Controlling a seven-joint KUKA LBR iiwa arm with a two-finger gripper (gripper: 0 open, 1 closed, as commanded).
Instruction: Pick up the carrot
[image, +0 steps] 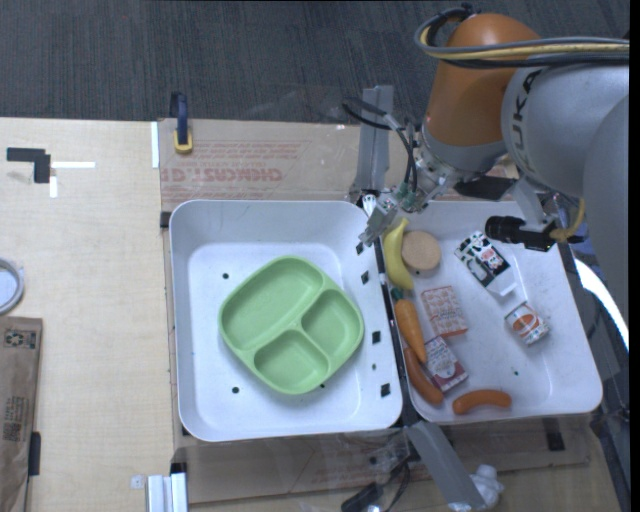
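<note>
The carrot (408, 324), orange and tapered, lies along the left wall of the right bin (575, 330), pointing toward the front. My gripper (384, 212) hangs over the back left corner of that bin, just behind a banana (396, 256). It is roughly a hand's length behind the carrot and nothing of the carrot is in it. The grey arm with its orange band comes in from the upper right.
The right bin also holds a brown round bun (421, 252), a small milk carton (487, 260), two pink packets (443, 310), a small can (527, 324), a second orange stick (423, 383) and a sausage (481, 402). The left bin (195, 300) holds a green divided plate (290, 325).
</note>
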